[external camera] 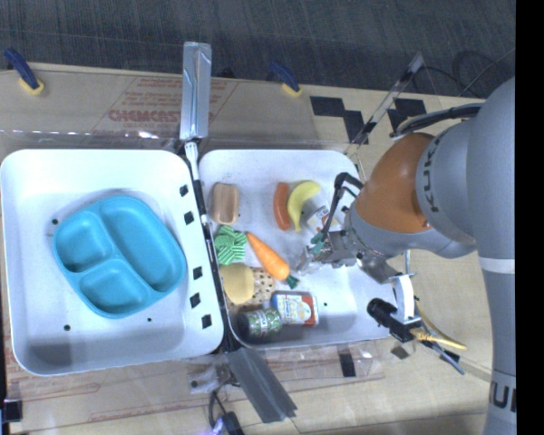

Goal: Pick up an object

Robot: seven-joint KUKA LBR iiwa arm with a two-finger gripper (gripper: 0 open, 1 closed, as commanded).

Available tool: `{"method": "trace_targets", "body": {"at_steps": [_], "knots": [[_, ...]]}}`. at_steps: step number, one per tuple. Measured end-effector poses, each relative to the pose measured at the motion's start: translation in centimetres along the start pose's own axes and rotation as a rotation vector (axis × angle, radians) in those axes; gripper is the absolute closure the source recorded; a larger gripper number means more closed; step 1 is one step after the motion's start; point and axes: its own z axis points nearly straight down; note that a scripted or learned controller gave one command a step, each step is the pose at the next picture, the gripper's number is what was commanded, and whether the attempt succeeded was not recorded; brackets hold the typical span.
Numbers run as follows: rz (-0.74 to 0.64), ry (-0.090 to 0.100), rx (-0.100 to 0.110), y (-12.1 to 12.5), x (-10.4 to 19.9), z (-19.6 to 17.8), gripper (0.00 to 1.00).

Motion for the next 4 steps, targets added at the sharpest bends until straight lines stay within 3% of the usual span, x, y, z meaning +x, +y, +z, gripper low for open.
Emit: {"method": "trace_targets", "body": {"at_steps": [1,2,3,4], "knots": [[0.167,0.002,-0.001,5.8,8.0,0.5,1.00],[0.197,-0.001,0.001,1.0,0.7,0.3,1.00],[0.193,0.001,0.000,1.1,1.0,0.4,0.00],[0.195,0.002,-0.002,13.1,3.8,0.4,0.00]]}}
